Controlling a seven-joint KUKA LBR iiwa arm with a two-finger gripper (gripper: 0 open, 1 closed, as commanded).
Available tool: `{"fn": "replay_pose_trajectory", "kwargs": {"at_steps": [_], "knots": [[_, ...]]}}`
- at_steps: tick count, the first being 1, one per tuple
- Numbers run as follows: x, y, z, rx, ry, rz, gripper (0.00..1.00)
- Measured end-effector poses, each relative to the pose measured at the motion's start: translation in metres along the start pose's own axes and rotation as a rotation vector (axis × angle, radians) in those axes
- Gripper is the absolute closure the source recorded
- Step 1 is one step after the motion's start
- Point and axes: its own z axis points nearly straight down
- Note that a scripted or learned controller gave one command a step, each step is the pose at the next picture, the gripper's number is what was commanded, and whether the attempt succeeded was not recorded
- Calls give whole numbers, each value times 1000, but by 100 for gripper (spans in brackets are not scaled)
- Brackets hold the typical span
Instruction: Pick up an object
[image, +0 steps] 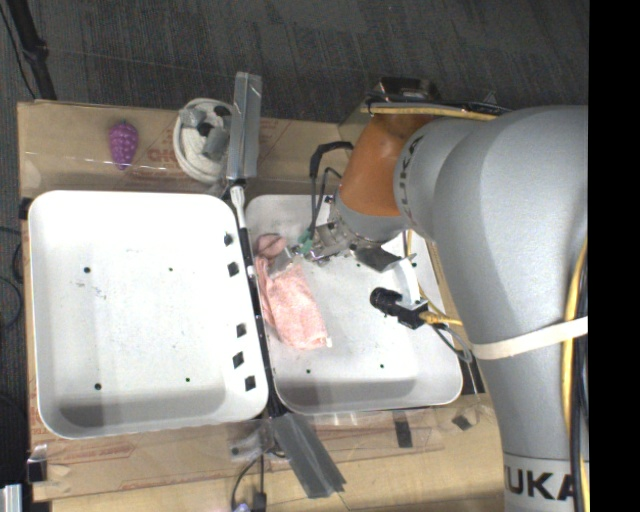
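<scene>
- Claw (318, 243) sits low over the far left part of the right bin (440, 385), close to the wall shared with the left bin (130, 405) — whether it is spread or pressed together cannot be told.
- Pink packet (293, 308) lies flat in the right bin along its left wall, with its crumpled far end just beside the claw.
- Grey arm (500, 220) reaches in from the right, over that bin's far right corner.
- On the tabletop (70, 140) beyond the left bin — a small purple thing (123, 142), and to its right a white coil (198, 140).
</scene>
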Motion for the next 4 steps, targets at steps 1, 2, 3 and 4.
{"fn": "replay_pose_trajectory", "kwargs": {"at_steps": [1,2,3,4], "knots": [[10,-62,-1,0,1,62,0],[11,-61,-11,1,3,59,100],[10,-61,-11,1,2,59,0],[-25,16,-1,-1,0,136,0]]}}
